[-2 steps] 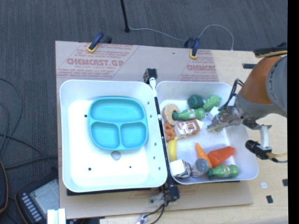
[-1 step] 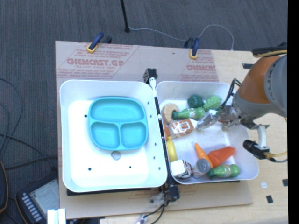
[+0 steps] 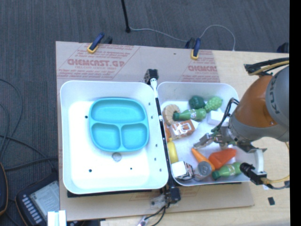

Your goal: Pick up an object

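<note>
1. My pincer point(image 3: 205, 141) sits low in the right bin point(image 3: 225, 87), reaching in from the right. Its thin metal fingers look spread a little, with nothing between them that I can make out.
2. Just under and beside the tips lie the likeliest targets: an orange carrot-like piece point(image 3: 203, 156) and a larger orange-red piece point(image 3: 222, 157). I judge the step in hand to be the final approach to one of these.
3. To do it well, I would centre the tips across the carrot's narrow width, keep them apart until they straddle it, and go straight down so that neighbours are not nudged. The pieces lie crowded, so a slanted descent could pinch two at once or push one away.
4. Further out in the same bin: a green cucumber-like piece point(image 3: 227, 171) near the front wall, a grey round piece point(image 3: 204, 170), a small white block point(image 3: 178, 167), a yellow piece point(image 3: 172, 151) by the divider, an orange-labelled packet point(image 3: 181, 128), and green vegetables point(image 3: 205, 102) toward the back.
5. The left bin point(image 3: 77, 126) holds a blue divided tray point(image 3: 118, 125), well apart from the work.
6. The wrist and orange band of the arm point(image 3: 256, 112) cover the bin's right side, so anything beneath is hidden from me. The fingertips are small and blurred against the clutter; whether they touch the carrot I cannot tell.
7. Both bins rest on a cardboard sheet point(image 3: 99, 62) clamped to the surface point(image 3: 282, 211).
</note>
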